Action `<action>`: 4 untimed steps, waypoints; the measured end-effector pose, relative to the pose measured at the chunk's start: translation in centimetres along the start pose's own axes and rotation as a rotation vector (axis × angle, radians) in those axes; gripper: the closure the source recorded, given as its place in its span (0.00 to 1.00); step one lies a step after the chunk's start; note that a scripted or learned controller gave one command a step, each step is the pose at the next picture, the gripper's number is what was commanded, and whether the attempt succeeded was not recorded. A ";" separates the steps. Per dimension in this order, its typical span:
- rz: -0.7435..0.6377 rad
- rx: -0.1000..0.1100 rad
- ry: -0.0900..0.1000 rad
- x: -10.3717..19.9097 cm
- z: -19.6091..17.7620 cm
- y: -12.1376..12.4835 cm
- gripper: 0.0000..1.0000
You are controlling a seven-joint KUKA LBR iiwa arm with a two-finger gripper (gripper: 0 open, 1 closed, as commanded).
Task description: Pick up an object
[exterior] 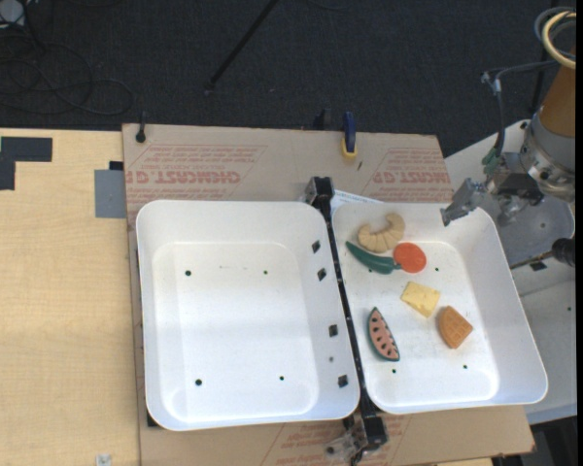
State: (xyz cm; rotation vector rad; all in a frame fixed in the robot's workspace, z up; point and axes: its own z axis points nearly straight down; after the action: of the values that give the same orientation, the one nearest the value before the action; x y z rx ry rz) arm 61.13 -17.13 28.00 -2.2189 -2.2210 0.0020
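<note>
Hovering beyond the two o'clock corner of the right bin, the gripper is seen apart from every object; whether it is open or closed cannot be told. Inside that bin are found a croissant, a green pepper, a tomato, cheese, bread and a watermelon slice.

Up and left of your claw, a blue clamp grips the brown cardboard sheet; farther left, the pale wooden tabletop bears a grey square patch.
</note>
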 end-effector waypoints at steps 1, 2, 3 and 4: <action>0.004 0.011 0.002 -3.8 11.5 -4.1 0.00; -0.001 0.002 0.001 1.0 19.7 -6.8 0.00; -0.001 -0.005 -0.001 0.8 19.2 -1.2 0.00; -0.001 -0.006 -0.004 -4.4 19.1 3.5 0.00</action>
State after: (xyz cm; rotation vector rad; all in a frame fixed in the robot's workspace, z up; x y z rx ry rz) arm 64.62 -21.50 8.85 -2.2222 -2.2275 -0.0005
